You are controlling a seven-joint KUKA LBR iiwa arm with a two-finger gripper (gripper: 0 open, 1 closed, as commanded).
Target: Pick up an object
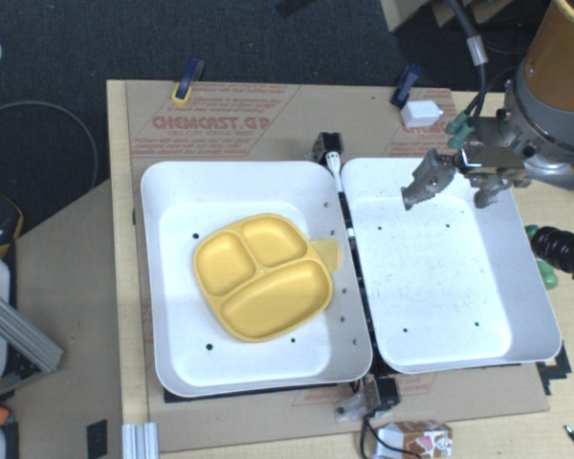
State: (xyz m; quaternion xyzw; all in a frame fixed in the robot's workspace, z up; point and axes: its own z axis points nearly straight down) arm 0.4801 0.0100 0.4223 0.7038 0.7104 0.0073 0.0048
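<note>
From my seat I see a yellow plate lying flat in the left bin. It is smooth moulded plastic, rounded at the corners, with three sunken sections: two small ones toward the far side and one long one on the near side. A small yellow tab sticks out from its right edge, toward the divider between the bins. The bins are shallow white trays with rounded corners and glossy walls; the right bin has a faintly speckled floor with a few dark dots. Both sit on a brown board with red lettering.

The arm comes in from the right, its grey wrist held over the far part of the right bin. The gripper hangs there with its two dark metal fingers spread apart, nothing between them, well apart from the plate.
</note>
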